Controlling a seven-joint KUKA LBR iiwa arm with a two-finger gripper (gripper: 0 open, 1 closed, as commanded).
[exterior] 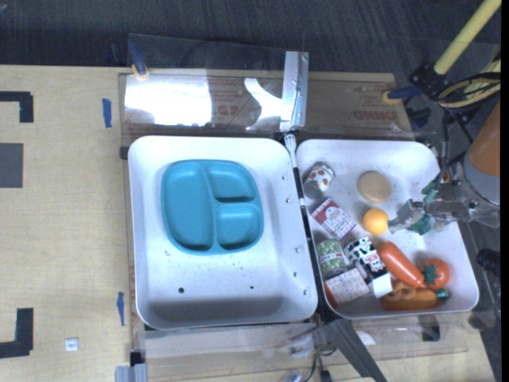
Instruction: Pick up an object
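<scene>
Light wooden bench (64, 237) carries two shallow white bins. Left bin (151, 293) holds a blue sectioned plastic tray (211, 205). Right bin (350, 153) holds a tan round bun (374, 187), an orange carrot toy (400, 265), a small orange ball (375, 222). Gripper (415, 215) sits just right of the ball; jaws' state cannot be told.

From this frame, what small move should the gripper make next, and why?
Probably a short shift toward the small orange ball and then down. The gripper sits just right of it in the right white bin, with nothing visibly between its fingers, and the ball has some space around it.
</scene>
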